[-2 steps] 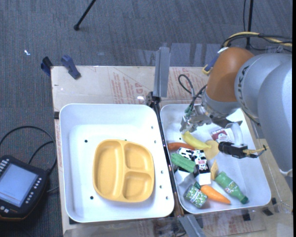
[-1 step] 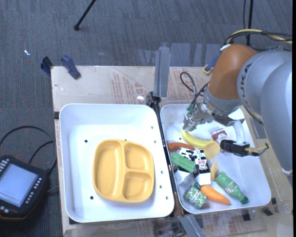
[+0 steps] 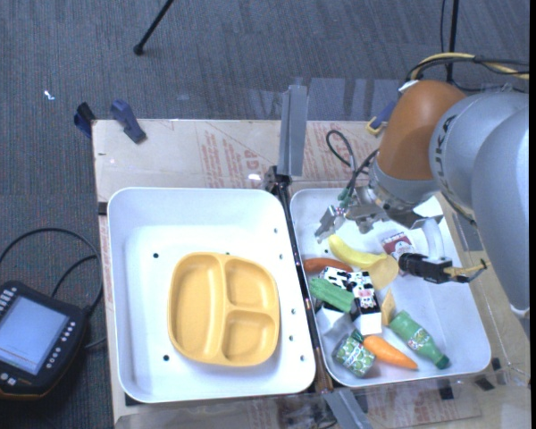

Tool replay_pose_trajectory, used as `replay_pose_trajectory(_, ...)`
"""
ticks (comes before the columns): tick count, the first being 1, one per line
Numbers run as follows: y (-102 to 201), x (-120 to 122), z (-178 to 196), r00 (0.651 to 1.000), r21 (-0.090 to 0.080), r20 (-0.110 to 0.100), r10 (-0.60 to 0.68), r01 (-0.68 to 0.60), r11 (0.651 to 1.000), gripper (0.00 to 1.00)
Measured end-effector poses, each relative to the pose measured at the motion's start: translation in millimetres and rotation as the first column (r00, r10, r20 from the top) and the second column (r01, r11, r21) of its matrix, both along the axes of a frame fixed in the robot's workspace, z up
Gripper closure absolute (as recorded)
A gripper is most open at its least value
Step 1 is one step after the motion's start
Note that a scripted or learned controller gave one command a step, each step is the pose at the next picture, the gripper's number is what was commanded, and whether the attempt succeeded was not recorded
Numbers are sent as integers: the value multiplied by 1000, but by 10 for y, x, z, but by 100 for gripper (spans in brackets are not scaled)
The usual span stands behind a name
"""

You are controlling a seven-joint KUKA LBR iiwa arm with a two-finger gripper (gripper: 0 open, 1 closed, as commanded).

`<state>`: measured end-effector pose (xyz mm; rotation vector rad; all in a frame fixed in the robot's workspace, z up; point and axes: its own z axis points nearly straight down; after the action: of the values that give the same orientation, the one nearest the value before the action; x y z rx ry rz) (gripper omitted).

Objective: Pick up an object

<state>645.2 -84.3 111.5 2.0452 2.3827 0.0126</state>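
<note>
On the far left we see a handheld control pendant (image 3: 25, 338) lying on the grey carpet, its cable looping up beside it. Next comes the desk (image 3: 196, 150), a bare board with two blue clamps (image 3: 127, 120) near its back left corner.

The left bin (image 3: 129, 239) holds a yellow divided plate (image 3: 223, 309) with three compartments, lying flat near the bin's middle. We see open white floor on all sides of the plate, widest along the left wall and the back wall.

A dark rim divides the two bins. The right bin (image 3: 469, 329) is crowded. Just beside the dividing rim lie an orange-red piece (image 3: 324, 264), a green block (image 3: 329, 293) and a small black-and-white cow-print carton (image 3: 362, 295). A yellow banana (image 3: 357, 256) lies across the upper middle. Toward the front edge we see a green wrapped item (image 3: 352, 353), an orange carrot (image 3: 391, 351) and a green bottle (image 3: 420, 338) lying on its side. A red-and-white packet (image 3: 397, 241) sits near the back right. The front right corner of this bin has bare floor.

The end effector (image 3: 335, 220) hangs low over the back of the right bin, just above the banana's left end, and near the back wall. We see nothing between its fingers, and we cannot tell whether they stand apart or together. The grey arm with its orange band (image 3: 415, 128) covers the right side.
</note>
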Motion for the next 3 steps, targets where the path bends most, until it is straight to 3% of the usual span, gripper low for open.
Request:
replay_pose_trajectory(1,-146,-454,-238,1000,-4,-8,-6,6,1000,0)
replay_pose_trajectory(2,-177,-454,-134,1000,-2,-7,-15,15,1000,100)
replay_pose_trajectory(3,215,-861,1180,1000,-5,-8,-8,8,1000,100)
